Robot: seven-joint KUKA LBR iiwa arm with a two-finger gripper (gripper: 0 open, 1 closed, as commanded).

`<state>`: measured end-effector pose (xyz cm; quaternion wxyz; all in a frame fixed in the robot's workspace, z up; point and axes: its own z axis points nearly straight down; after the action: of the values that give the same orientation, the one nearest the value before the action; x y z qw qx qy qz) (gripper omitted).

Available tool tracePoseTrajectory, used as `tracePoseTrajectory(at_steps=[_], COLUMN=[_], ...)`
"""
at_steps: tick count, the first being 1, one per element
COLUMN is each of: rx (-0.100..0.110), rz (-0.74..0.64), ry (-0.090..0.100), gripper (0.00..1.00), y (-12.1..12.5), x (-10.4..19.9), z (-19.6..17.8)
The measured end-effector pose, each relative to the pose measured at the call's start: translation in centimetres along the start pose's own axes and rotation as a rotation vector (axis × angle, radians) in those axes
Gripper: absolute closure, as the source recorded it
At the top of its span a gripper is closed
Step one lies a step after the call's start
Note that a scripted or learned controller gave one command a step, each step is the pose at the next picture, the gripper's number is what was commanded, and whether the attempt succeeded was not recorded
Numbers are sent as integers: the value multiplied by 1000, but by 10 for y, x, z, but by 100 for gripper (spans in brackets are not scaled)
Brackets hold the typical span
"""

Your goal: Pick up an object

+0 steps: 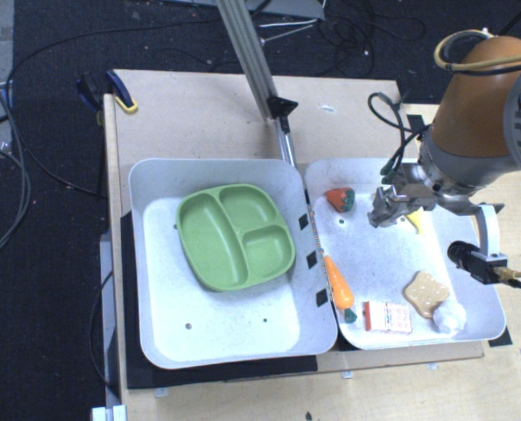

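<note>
My gripper hangs over the upper middle of the right bin. A yellow item lies just to its right, partly hidden beneath it. A red and green strawberry-like toy sits to the gripper's left, apart from it. An orange carrot rests along the bin's left wall. A small red and white box, a slice of toast and a white lump lie along the front. Nothing can be seen held in the gripper.
The left bin holds a green divided plate. A slanted metal pole crosses the bench at the back and ends between the two bins. The arm's grey and orange body looms over the right bin's far right corner.
</note>
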<state>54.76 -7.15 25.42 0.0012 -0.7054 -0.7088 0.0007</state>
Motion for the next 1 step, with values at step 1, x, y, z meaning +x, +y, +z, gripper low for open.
tracePoseTrajectory(at_steps=[1], rx=[0], rz=[-2], ry=[1], gripper=[100], y=[-20], x=[46], z=[0])
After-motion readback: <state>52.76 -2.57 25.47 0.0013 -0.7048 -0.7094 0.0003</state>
